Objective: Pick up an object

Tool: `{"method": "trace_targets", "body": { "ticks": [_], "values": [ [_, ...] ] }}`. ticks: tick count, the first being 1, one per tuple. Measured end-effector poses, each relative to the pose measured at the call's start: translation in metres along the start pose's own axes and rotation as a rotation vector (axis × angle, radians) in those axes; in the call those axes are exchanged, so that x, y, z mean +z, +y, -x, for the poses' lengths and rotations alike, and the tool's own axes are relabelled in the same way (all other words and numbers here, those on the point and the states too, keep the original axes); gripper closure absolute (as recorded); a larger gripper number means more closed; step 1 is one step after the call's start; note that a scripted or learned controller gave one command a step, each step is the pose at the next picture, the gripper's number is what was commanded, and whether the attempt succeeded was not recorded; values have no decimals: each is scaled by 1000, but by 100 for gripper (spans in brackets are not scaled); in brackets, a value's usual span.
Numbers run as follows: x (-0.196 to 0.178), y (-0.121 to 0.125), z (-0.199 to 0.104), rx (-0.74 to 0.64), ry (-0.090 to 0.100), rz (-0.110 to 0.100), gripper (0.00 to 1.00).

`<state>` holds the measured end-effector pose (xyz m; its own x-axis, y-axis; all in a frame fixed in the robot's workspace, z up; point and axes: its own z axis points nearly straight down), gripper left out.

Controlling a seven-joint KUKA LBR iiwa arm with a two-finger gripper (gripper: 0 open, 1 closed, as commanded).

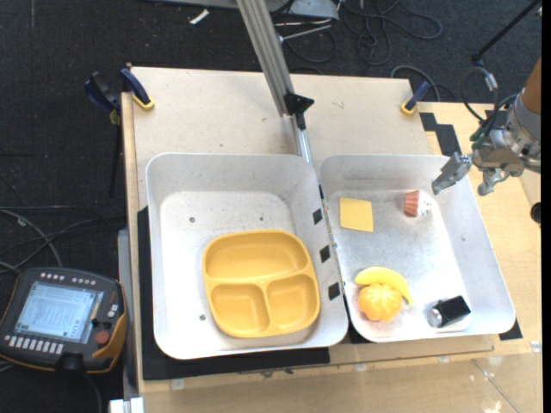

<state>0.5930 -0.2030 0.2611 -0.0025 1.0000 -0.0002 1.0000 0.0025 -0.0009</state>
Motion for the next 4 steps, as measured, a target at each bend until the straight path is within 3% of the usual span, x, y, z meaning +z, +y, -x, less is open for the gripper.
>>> {"method": "trace_targets", "body": {
  "ticks": [1, 4],
  "values": [
    [0, 0, 0, 0, 0, 0, 0],
    [144, -4, 1, 2, 1, -3, 0]
  ]
}}
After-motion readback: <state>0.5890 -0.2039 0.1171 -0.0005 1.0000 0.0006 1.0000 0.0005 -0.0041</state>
